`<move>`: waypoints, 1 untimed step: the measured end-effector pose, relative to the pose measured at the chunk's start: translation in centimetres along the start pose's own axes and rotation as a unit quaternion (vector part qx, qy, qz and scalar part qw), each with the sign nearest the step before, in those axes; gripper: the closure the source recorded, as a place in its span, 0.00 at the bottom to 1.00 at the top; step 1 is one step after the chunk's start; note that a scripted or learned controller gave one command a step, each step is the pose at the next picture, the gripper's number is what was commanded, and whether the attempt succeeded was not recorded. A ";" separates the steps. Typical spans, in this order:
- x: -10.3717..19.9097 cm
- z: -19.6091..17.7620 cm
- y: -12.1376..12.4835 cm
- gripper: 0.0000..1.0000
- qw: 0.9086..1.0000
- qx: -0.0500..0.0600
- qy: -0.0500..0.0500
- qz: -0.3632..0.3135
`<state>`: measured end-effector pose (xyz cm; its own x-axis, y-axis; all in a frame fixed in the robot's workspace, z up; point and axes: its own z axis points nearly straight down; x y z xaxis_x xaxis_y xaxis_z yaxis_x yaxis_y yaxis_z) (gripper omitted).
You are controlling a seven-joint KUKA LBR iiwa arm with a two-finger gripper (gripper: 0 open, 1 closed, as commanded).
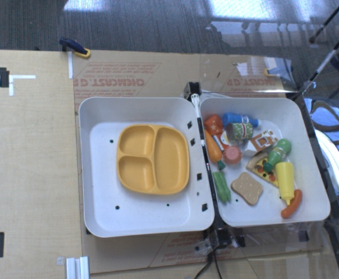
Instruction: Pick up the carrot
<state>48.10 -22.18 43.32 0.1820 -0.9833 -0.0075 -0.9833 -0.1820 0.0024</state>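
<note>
The carrot (214,147) is a short orange piece lying lengthwise against the left wall of the right bin (309,156). A red toy vegetable (214,122) touches its far end. A pink round piece (232,155) sits just right of it, and a green pod (221,186) lies just nearer than it.
The right bin also holds a blue bottle (239,120), a small can (240,132), a pizza slice (262,167), a yellow bottle (285,179), a bread slice (247,188) and a red sausage (291,204). A yellow divided plate (154,158) lies in the left bin (140,222).
</note>
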 end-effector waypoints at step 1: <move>0.0 -0.6 -0.4 1.00 1.000 0.000 -0.003 -0.001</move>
